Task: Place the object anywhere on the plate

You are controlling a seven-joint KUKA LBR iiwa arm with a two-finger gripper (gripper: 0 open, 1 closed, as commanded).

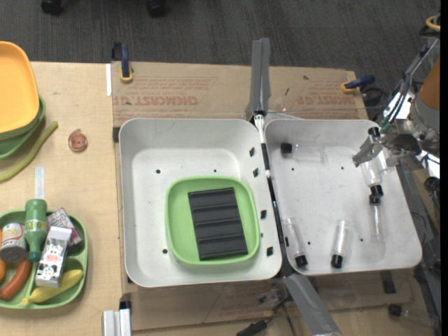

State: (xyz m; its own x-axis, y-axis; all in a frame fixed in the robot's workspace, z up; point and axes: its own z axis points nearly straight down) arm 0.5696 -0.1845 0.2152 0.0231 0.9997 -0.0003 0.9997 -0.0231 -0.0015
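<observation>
A green square plate lies in the left bin with a black ridged block on it. In the right bin lie several clear tubes with black caps: one at the back left, one at the front left, one at the front middle. My gripper hangs over the right bin's right side. A capped clear tube shows just below it, and I cannot tell whether it is held or lying on the bin floor.
The arm comes in over the right bin's far right corner. Left of the bins, a green tray holds toy food and a bottle. A yellow bowl stands at the back left. A metal divider runs between the bins.
</observation>
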